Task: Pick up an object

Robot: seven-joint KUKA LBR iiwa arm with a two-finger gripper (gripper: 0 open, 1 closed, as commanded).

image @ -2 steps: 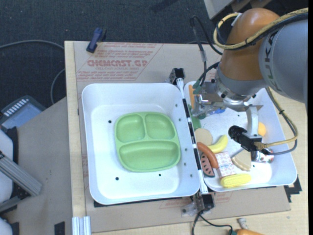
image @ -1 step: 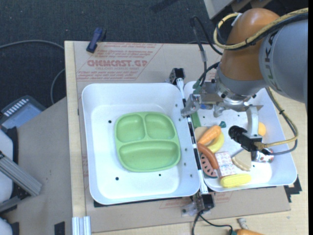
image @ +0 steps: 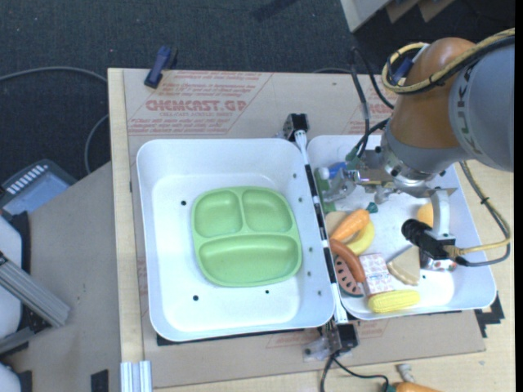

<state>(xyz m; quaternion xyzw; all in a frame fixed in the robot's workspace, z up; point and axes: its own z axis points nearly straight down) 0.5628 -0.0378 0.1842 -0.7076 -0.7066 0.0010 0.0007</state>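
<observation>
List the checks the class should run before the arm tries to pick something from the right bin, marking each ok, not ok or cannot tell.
1. Objects to pick in the right bin: ok. A carrot, a corn cob and a sausage lie there.
2. Arm over that bin: ok. It hangs above the bin's upper part.
3. Gripper open: cannot tell, as the wrist covers it.
4. Nothing already held: cannot tell.
5. Carrot lying free of its neighbours: not ok. It rests against the banana.
</observation>
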